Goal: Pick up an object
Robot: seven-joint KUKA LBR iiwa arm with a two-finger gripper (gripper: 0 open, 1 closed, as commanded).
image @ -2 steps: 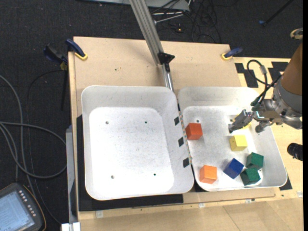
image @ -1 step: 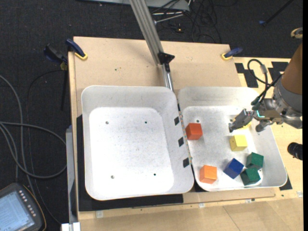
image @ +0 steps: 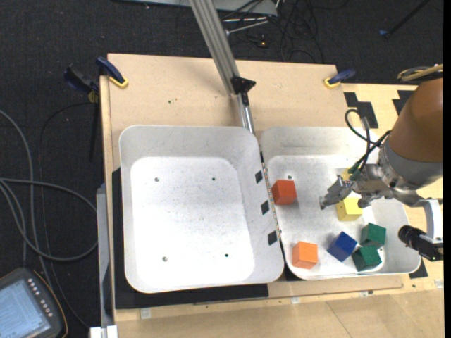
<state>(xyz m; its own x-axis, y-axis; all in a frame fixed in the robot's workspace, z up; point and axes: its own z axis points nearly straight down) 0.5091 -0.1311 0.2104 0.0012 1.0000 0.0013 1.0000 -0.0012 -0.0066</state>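
The gripper (image: 340,192) hangs low in the right bin (image: 310,146), just beside the yellow block (image: 349,208), and whether the fingers are open or shut, I can't tell. Nothing visibly gripped. That block looks small, rigid and light, probably smooth-sided, so take it across two flat opposite faces. The blue block (image: 343,246) and green blocks (image: 369,246) crowd near; the red block (image: 284,191) sits well apart.

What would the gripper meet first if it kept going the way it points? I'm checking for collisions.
The gripper points left across the right bin. The red-orange block lies first in that line, though from this slanted view it may pass above it.
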